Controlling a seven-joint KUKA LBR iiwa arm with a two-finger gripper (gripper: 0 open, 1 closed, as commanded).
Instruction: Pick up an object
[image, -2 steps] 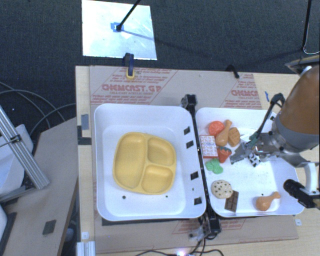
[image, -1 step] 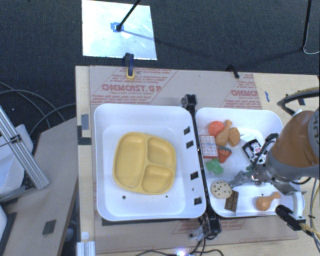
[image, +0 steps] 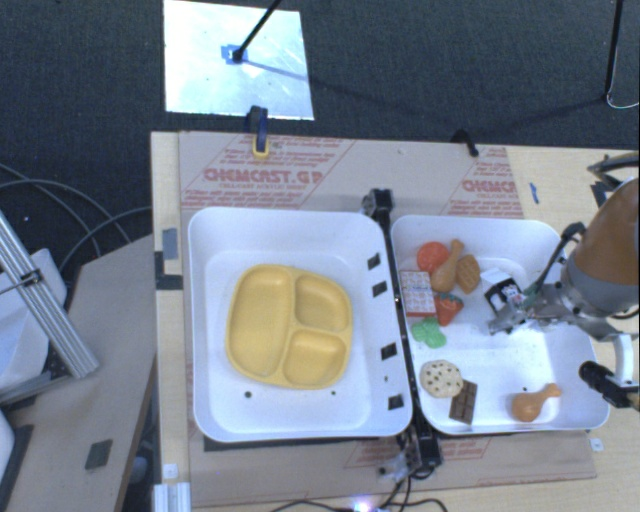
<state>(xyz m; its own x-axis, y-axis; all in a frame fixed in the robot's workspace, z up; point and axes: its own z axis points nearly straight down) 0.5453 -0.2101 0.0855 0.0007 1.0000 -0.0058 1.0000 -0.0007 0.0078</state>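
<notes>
Jaws on the gripper (image: 503, 312) hang low at the right of the frame, over a bare patch of the right bin (image: 540, 238), too small and blurred to tell whether they are open or hold anything. Nothing lies under them, so a close here would likely catch nothing. Toy foods cluster to their left: a tomato (image: 432, 254), a drumstick (image: 452, 268) touching it, a strawberry (image: 449, 309), with a cookie (image: 440, 378) below.

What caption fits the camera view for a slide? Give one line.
KUKA arm's gripper reaches into the right bin of toy food; yellow divided plate sits in the left bin.
</notes>
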